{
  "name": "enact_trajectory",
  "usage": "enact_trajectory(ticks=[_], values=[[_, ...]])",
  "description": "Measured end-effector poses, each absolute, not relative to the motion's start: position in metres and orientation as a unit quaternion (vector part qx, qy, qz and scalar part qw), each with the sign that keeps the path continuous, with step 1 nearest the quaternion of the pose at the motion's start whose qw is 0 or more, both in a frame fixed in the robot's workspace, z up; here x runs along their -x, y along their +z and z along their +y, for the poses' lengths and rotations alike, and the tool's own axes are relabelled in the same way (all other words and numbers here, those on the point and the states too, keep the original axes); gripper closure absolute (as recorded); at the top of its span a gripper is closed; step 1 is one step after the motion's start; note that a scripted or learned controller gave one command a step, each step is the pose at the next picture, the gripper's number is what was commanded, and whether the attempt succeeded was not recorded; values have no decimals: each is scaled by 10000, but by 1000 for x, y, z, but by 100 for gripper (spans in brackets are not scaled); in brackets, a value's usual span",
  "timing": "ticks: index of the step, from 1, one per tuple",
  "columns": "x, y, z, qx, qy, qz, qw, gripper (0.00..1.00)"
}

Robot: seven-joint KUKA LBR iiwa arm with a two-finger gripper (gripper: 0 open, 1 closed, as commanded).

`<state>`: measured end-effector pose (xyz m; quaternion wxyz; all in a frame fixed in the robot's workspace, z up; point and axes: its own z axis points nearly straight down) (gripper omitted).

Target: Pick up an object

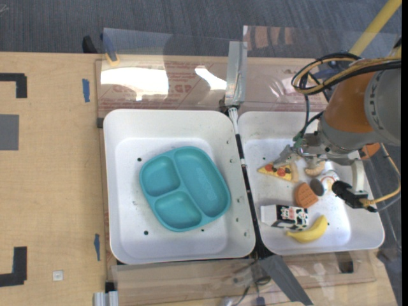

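Down in the right-hand bin (366, 234), the fingers (299, 150) are hanging low over the toy food, and how wide they are standing, I cannot tell; nothing is showing between them. Just beside them the pizza slice (278, 170) is lying flat, so that looks the likeliest target. A little farther off, the brown cookie (306, 194) is sitting, with the cow-print carton (288, 215) and banana (309, 229) beyond it, well apart from the fingers. Across the divider, the teal plate (184, 188) is resting in the left bin (118, 171), apparently a drop spot. Both bins are sitting on the worktop (44, 171).
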<state>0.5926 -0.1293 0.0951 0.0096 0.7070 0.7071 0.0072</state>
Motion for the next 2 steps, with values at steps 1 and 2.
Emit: enact_trajectory(ticks=[1,2], values=[[-578,94,-96,-7079,51,7063,96,0],[-580,106,-94,-7071,81,7070,110,100]])
